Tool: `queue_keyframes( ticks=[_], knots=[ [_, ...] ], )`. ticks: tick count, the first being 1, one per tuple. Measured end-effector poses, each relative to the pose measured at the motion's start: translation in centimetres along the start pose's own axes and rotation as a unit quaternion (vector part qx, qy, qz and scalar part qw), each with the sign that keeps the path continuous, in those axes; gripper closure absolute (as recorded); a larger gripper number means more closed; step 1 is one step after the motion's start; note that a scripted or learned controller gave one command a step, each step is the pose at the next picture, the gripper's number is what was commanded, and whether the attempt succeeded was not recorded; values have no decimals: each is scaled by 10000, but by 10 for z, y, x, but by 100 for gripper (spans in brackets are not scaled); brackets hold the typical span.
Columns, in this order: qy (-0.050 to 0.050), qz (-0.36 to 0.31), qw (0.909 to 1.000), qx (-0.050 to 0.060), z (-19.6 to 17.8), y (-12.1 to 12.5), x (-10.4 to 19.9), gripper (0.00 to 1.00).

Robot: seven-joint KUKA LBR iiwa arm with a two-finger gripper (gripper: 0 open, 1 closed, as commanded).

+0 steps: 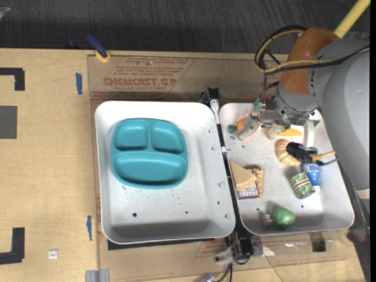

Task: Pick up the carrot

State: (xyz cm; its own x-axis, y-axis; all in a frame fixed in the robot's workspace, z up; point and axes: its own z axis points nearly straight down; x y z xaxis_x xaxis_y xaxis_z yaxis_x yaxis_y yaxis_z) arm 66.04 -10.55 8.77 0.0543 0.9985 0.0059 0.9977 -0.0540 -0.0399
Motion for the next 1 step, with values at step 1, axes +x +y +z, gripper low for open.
queue_keyframes(
  ticks=[1],
  knots=[
    [63, 2038, 9790, 9, 0, -7, -18, 0]
  ],
)
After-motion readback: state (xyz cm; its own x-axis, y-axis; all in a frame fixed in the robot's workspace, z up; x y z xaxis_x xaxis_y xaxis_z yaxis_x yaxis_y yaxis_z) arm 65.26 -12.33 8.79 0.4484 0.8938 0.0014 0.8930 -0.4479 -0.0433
